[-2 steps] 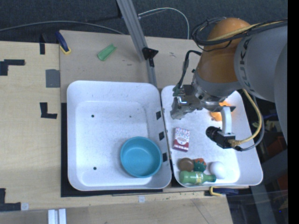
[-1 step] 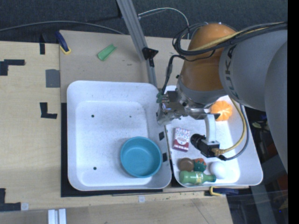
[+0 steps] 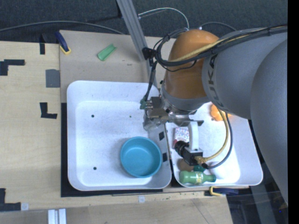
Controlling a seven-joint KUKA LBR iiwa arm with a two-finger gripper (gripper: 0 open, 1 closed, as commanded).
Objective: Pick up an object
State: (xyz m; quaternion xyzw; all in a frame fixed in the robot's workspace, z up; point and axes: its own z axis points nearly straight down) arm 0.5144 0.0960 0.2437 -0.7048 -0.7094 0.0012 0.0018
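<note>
In the camera view you have a round blue bowl [image 3: 140, 157], shallow, upright, with a smooth, plain inside. It sits in the left bin [image 3: 77, 125], just below the gripper [image 3: 155, 121] and a little to its left, close but apart from it, near that bin's front wall. Across the divider, in the right bin [image 3: 236, 146], you see a green bottle [image 3: 196, 176] lying on its side with its cap pointing left, well below the gripper and to its right, against the front wall. Nearer, just to the gripper's lower right, is a small white item with a red label [image 3: 181, 134]; its shape is too small for you to make out. An orange object [image 3: 215, 113] peeks out from under the arm, to the gripper's right, mostly hidden. The gripper itself hangs under the orange band [image 3: 189, 71] of the arm, over the right edge of the left bin beside the divider. The wrist covers it from above, so you cannot tell whether it is apart or together, and you see nothing held in it. Well above the gripper and to its left, on the bench outside the bins, lies a small green block [image 3: 106, 52].
</note>
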